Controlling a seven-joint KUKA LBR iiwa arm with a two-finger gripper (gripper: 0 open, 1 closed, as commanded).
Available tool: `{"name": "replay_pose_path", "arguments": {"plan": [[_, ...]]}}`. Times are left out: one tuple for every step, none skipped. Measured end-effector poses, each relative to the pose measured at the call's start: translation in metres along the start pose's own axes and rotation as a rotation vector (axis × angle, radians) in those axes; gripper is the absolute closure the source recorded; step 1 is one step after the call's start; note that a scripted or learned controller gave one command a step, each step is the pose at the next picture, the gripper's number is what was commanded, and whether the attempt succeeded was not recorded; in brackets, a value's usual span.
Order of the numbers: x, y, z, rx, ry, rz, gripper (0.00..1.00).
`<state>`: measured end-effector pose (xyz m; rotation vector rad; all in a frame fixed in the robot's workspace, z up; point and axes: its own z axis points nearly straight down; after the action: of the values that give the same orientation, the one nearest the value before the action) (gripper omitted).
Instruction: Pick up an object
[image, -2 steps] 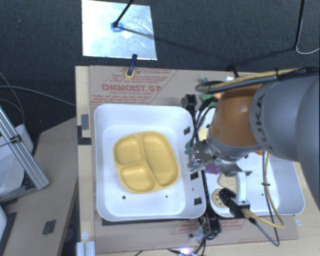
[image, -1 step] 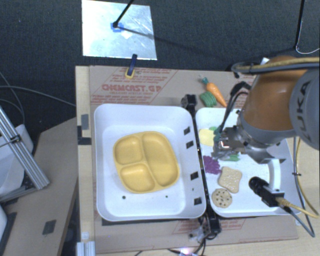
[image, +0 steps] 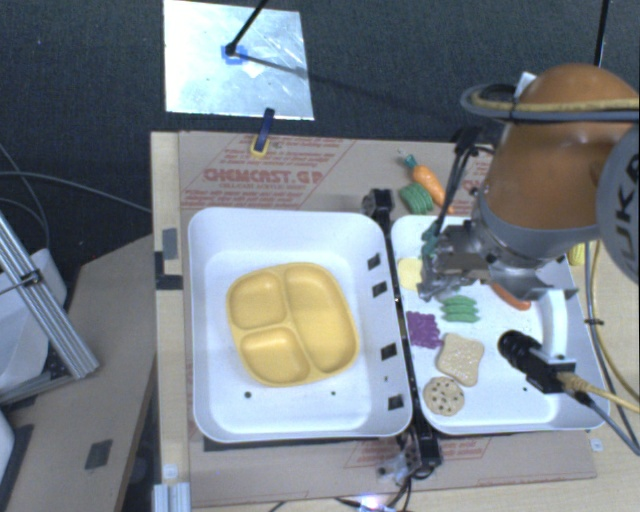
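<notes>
Dark carpet is seen around a brown cardboard-covered tabletop (image: 300, 170), on which two shallow white bins are set side by side. Six small toy foods are counted in the right bin (image: 570, 410): one green ridged piece (image: 461, 308), one purple grape cluster (image: 423, 329), one tan bread slice (image: 460, 357), one round speckled cookie (image: 443, 396), one pale yellow piece (image: 410, 271) and one orange piece (image: 512, 296), partly hidden by the arm. The grey pincer (image: 437, 284) is held low over this bin, just above the green piece; whether it is open or closed cannot be told. One yellow three-compartment plastic plate (image: 292, 323) is seen in the left bin (image: 225, 405). One orange toy carrot (image: 424, 180) and one green piece (image: 416, 198) lie on the tabletop behind the right bin.
</notes>
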<state>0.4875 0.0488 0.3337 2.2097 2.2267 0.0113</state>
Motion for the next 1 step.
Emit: {"name": "replay_pose_path", "arguments": {"plan": [[-0.0451,-0.0022,0.0709,0.012,-0.003,0.011,1.00]]}}
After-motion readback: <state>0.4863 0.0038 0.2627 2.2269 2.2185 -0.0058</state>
